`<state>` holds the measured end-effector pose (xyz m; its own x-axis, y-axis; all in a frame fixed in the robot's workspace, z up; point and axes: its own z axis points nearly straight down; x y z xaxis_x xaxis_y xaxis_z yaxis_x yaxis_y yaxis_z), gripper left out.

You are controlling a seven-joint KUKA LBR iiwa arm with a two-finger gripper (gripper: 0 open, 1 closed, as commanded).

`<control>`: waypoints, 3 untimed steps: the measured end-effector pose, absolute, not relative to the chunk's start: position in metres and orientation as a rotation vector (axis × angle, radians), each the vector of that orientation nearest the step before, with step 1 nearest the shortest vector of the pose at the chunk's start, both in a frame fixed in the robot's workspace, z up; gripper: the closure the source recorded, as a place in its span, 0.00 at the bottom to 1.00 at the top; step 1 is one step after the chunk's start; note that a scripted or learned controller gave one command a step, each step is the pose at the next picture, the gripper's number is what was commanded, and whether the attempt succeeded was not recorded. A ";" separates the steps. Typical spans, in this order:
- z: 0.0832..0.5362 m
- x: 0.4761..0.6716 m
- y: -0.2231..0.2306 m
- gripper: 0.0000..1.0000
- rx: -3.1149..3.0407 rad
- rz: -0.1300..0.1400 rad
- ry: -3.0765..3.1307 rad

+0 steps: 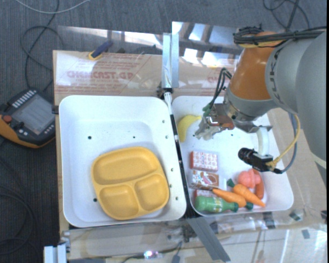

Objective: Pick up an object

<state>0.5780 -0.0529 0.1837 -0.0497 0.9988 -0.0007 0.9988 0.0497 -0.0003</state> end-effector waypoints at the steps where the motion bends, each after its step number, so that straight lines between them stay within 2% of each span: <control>1: 0.187 0.598 -0.064 1.00 2.019 -0.007 2.405; 2: 0.187 0.598 -0.064 0.00 2.019 -0.007 2.405; 3: 0.090 0.563 -0.100 0.00 2.017 0.010 2.396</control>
